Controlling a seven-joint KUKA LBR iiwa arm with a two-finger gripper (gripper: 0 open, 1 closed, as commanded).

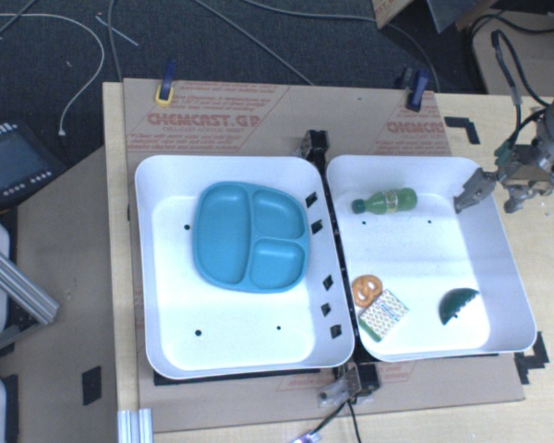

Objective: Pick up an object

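right bin middle lies open between bottle, pretzel, packet and green piece.

1. The counter carries a printed cardboard sheet, held by two clamps at its far edge.
2. On the cardboard, two shallow white bins sit side by side, touching: left bin, right bin.

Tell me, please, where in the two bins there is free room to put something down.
Right bin: bare middle between the green bottle, the pretzel and the dark green piece. Left bin: bare strips around the blue divided plate, widest below. Crowded: right bin's lower left, pretzel touching the patterned packet.
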